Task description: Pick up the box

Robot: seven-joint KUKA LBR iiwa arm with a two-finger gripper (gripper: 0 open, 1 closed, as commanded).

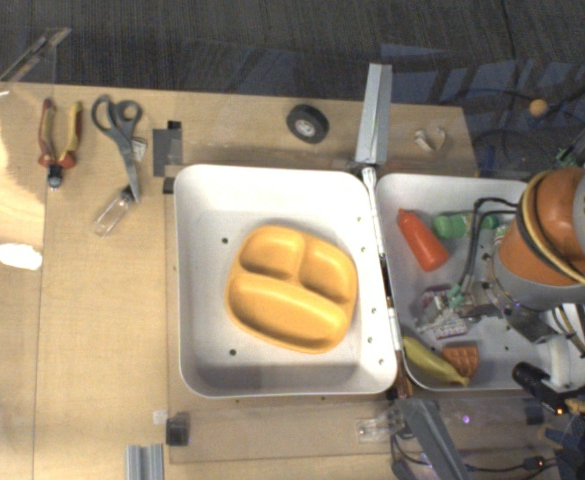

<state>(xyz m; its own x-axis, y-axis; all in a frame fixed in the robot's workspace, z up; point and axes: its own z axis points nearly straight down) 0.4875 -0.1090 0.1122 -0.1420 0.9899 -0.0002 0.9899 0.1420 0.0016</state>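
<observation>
A small reddish-brown box (461, 356) lies near the front wall of the right bin (492, 183), next to a yellow banana (432, 361). My gripper (440, 311) reaches down into this bin from the right, just above and to the left of the box. The grey arm with its orange band (552, 233) covers the bin's right half. The gripper's metal tip is small and cluttered with cables, and I see nothing clearly held in it.
An orange carrot (422, 239) and a green item (452, 226) lie at the back of the right bin. The left bin (202, 268) holds a large yellow bread-shaped object (292, 286). Scissors (122, 138), pliers (57, 138) and a tape roll (308, 122) lie on the bench.
</observation>
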